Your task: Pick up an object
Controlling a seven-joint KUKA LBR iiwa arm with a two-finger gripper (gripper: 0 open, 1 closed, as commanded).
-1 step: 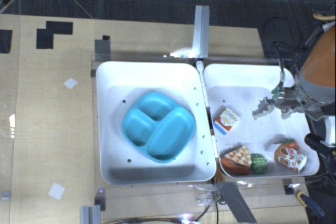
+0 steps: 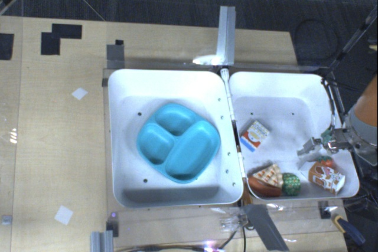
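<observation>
Look at the front of the right bin (image 2: 277, 82) first. Your tool (image 2: 316, 147) hangs there, close to the bin's right wall, and you can see its two metal fingers (image 2: 307, 149) spread apart with nothing between them. Just below the tool, toward you, lies an orange and white packet (image 2: 326, 177) (it looks like a snack bag). To the tool's left, along the front wall, sit a small green thing (image 2: 290, 184) and a brown and tan piece (image 2: 266, 180), touching each other. Farther back and left of the tool lies a little white box (image 2: 255, 134) with red and blue on it. Far off to the tool's left, the other bin (image 2: 124, 103) holds a blue tray (image 2: 178, 142) with three dips. Both bins rest on the wooden counter (image 2: 53, 144).
</observation>
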